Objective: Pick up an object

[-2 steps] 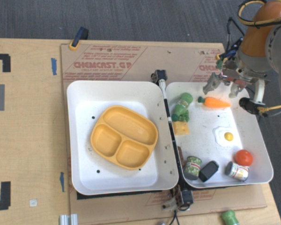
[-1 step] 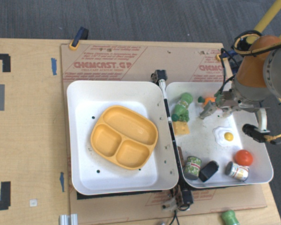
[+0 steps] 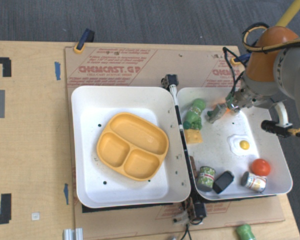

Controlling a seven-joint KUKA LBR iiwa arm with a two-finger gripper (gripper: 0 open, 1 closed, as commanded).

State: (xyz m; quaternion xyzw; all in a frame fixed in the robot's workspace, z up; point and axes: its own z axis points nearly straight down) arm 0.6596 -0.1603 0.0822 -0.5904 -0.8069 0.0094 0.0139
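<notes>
Looking down at a slant, two shallow white bins are being shown side by side on a cardboard-covered bench. The left bin (image 3: pixel 85 134) is holding a yellow divided plate (image 3: pixel 132 146), lying flat near its middle. The right bin (image 3: pixel 285 176) is holding the loose things a pick could be aimed at: a green toy vegetable (image 3: pixel 194 113) near the dividing wall, a small yellow block (image 3: pixel 193 136) just below it, a toy fried egg (image 3: pixel 240 145) near the middle, a red ball (image 3: pixel 260 166) and a small can (image 3: pixel 255 182) at the lower right, and a black piece (image 3: pixel 223 181) beside a green-labelled can (image 3: pixel 206 178) at the lower edge.

The grey arm with its orange band is being reached in from the right, and its gripper (image 3: pixel 217 113) is being held low over the upper part of the right bin, just beside the green vegetable. Whether the hand is released, clenched or grasping cannot be told; the tip is blurred and nothing can be seen being carried.

Judging from this placement, the vegetable is probably being targeted, and the pick is not yet being completed. Its closeness to the wall could be making a clean grasp harder.
</notes>
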